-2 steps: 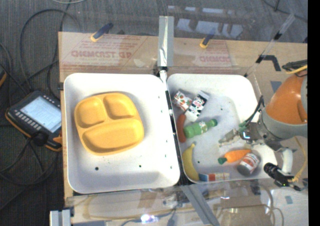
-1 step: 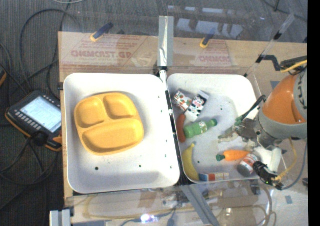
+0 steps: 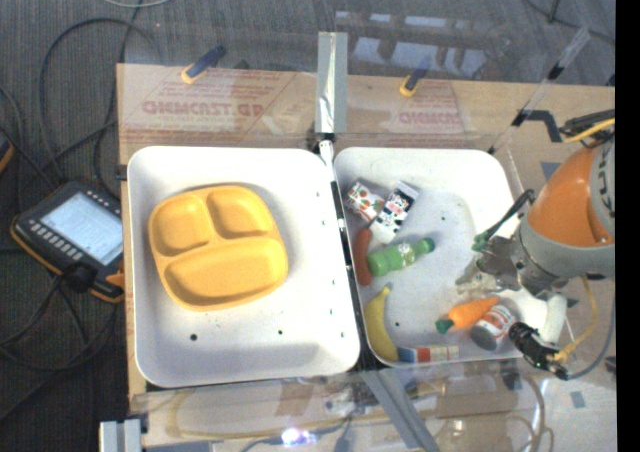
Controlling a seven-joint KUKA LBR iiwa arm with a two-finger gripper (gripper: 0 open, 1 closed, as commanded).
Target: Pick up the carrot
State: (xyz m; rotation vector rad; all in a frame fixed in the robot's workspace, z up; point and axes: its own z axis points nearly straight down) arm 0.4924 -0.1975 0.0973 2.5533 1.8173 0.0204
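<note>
Carrot: the carrot (image 3: 466,315) lies in my right bin (image 3: 440,165), near its front right corner, orange body tilted with the green tip toward the lower left. It rests on the bin floor, just beside a small can (image 3: 493,327).

My fingers: my fingers (image 3: 492,270) hover just above and to the right of the carrot, near the bin's right wall. I cannot tell whether they are spread or closed; they are dark and blurred against the wrist. Nothing shows between them, so I claim no hold.

Why I am placed so: I judge I am lined up for a descent on the carrot, coming from the right because my arm reaches in from that side.

Neighbours: a green bottle (image 3: 399,255) sits mid-bin, a banana (image 3: 377,326) curves along the front left, and small printed boxes (image 3: 381,204) lie near the back. They are well apart from my target.

Left bin: a yellow divided plate (image 3: 218,244) rests there.

Writing: faded red lettering on the counter (image 3: 200,105) behind the bins is too washed out to read. Box prints are too small.
</note>
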